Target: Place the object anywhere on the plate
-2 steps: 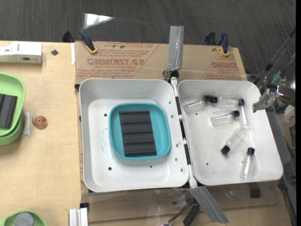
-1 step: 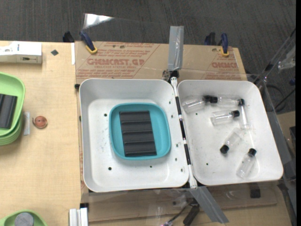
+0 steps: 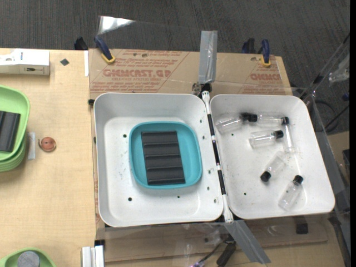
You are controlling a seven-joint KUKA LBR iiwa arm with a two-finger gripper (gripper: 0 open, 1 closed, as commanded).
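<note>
Claw width cannot be told from this view, so nothing can be said of its grip. The object is judged to be one of the vials (image 3: 273,167) lying loose in the right bin (image 3: 245,200), well apart from the teal plate (image 3: 136,156) in the left bin (image 3: 111,204).

To do the step well, the claw should pick a vial that lies alone, such as the lower two. It should close across the clear body, not the cap, then lift clear of the bin walls before crossing. A black ridged block (image 3: 162,157) covers the plate's middle, so a vial may roll there; a low release along a groove seems safest.

Counts are two bins, one plate and one block. Five black caps mean at least five vials, but overlap near the top blurs the total.
</note>
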